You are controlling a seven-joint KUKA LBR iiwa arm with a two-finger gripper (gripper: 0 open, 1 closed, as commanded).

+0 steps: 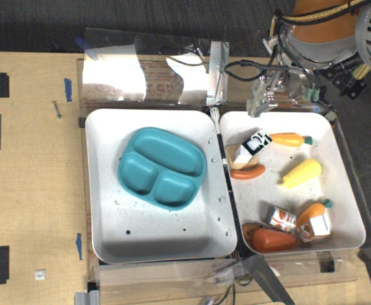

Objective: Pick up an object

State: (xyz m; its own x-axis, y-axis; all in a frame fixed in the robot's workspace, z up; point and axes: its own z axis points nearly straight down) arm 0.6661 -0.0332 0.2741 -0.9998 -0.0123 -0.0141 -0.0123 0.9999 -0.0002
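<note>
Wooden counter (33,189) carries two white bins side by side. Whether the hand (271,97), poised over the right bin's (347,189) far rim, is clenched or released cannot be told. Candidate objects are spread just below it: an orange carrot (287,140) nearest, a yellow piece (302,172) beyond. A teal tray (162,167) is set apart to its left; no obstruction is judged.

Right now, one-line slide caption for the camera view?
Claw hangs above the right bin's far edge over toy food; a teal tray sits in the left bin.
</note>
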